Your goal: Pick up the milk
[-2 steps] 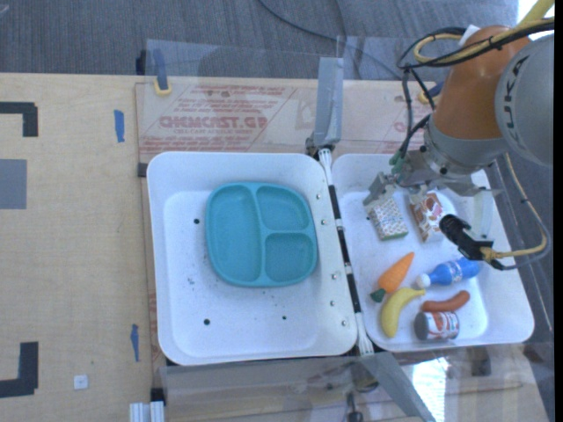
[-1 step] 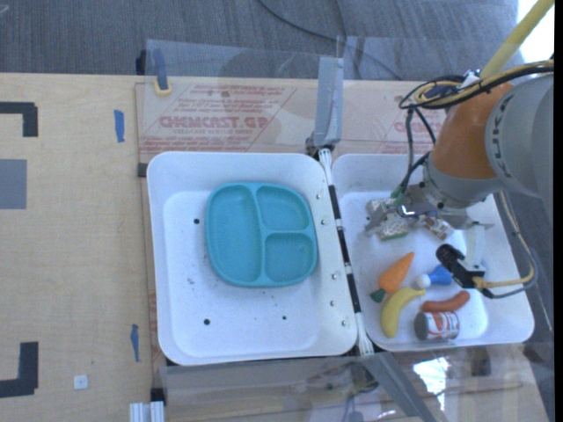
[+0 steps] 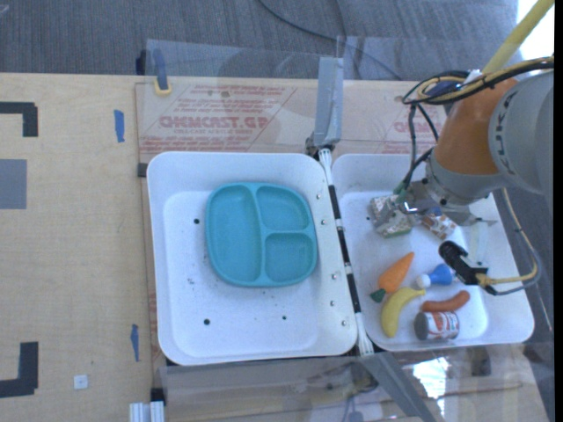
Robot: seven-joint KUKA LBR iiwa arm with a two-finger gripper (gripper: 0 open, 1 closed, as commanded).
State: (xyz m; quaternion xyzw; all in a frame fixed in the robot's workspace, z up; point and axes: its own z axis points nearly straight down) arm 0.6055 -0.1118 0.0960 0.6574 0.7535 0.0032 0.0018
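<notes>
The milk (image 3: 436, 277) looks like a small blue bottle with a white cap, lying on its side in the right bin (image 3: 506, 323), between the carrot (image 3: 398, 271) and the sausage (image 3: 446, 302). My gripper (image 3: 391, 215) hangs over the upper left part of that bin, up and to the left of the milk and apart from it. The grey arm with its orange band (image 3: 466, 139) comes in from the upper right.
A yellow banana (image 3: 399, 309) and a red-labelled can (image 3: 437, 325) lie at the front of the right bin. A brown item (image 3: 439, 227) lies beside the gripper. A black cable end (image 3: 459, 260) hangs just above the milk. The left bin (image 3: 176, 306) holds a teal divided plate (image 3: 261, 234).
</notes>
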